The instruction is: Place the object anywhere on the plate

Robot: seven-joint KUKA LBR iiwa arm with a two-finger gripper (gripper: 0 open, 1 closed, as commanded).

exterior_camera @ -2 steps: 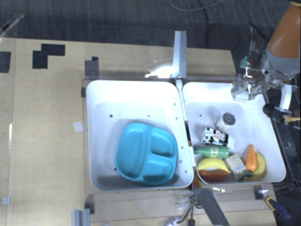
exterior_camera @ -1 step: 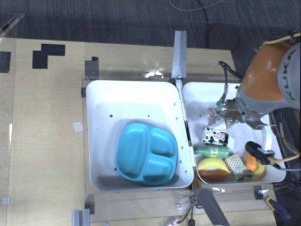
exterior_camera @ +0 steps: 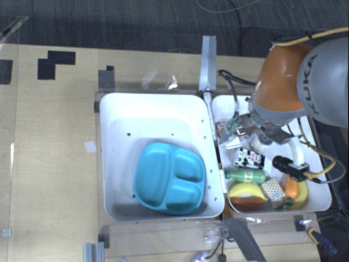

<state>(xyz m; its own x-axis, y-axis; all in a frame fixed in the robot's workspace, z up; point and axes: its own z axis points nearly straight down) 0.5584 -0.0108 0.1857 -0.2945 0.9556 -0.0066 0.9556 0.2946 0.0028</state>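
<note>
Plate (exterior_camera: 170,178): blue, moulded into compartments. It lay on the floor of the view-left bin (exterior_camera: 117,146), toward the near side and closer to the wall shared w/ the other bin.
Task item: couldn't tell which one was meant. All the loose items lay in the view-right bin (exterior_camera: 323,200), apart from the plate, w/ the shared wall between them.
Arm (exterior_camera: 305,75): grey w/ an orange band. It reached in from view-right and hung over the far half of the right bin, hiding part of that bin's floor.
Gripper (exterior_camera: 256,142): pointed down below the orange band, approx. over the middle of the right bin.
Grip state: couldn't tell whether it was wide, narrow or closed on anything, since the wrist covered that part.
Black-and-white box (exterior_camera: 250,158): small, just on the near side of the gripper. Couldn't tell if the two touched.
Green bottle (exterior_camera: 246,175): lay on its side across the bin, just nearer than the box.
Yellow-and-red fruit (exterior_camera: 246,194): at the near wall, touching or almost touching the bottle.
Checkered block (exterior_camera: 272,190): small, pale, tilted, just beside the fruit on its view-right.
Orange item (exterior_camera: 292,189): upright-ish, next to the block. Too small to tell what it was.
Banana (exterior_camera: 299,200): yellow, curved along the near corner, partly behind the orange item.
Silvery packet (exterior_camera: 229,129): crumpled, w/ a bit of teal, near the shared wall, beside the gripper on its view-left.
</note>
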